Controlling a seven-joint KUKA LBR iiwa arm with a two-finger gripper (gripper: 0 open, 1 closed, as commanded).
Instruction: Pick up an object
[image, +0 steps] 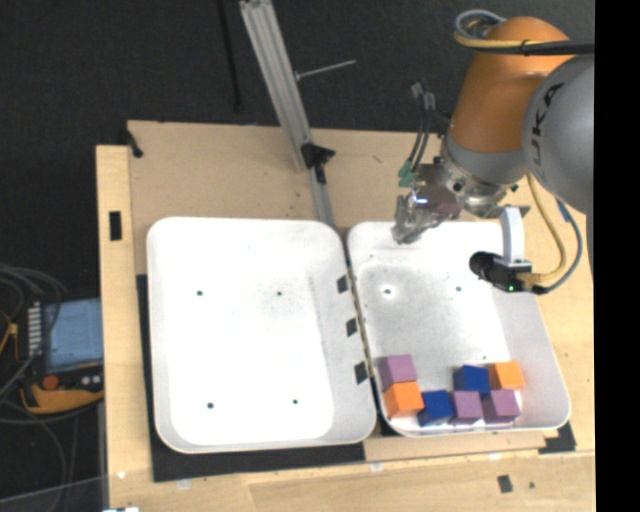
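Tool (409, 226) first: it hangs at the far end of the right bin (450, 300), close to that bin's back left corner, carried by the grey arm (560, 110) with its orange band (500, 90) coming in from the right. Whether it is open or closed I cannot tell from this slanted overhead view, since the tip is small and blurred against the white floor, and nothing can be made out in its grip. My read is that it sits high and off to the back so the bin stays in plain sight while a target gets chosen. Now the prizes: all the blocks are crowded along the near edge of the right bin, well apart from the tool, with a stretch of bare bin floor between. On the left of the cluster a purple block (398, 369) sits touching an orange block (404, 398) just in front of it, and a blue block (437, 406) comes next. Further right a second purple block (467, 404), another blue block (472, 379), a third purple block (502, 403) and a small orange block (508, 375) pack in tight, probably pushed there against the near wall. The left bin (250, 330) lies alongside on the surface (230, 150), holding no blocks. So the job looks barely begun: to my eye the tool needs to travel toward the near edge and come down, and that tight packing could make a clean grasp awkward.
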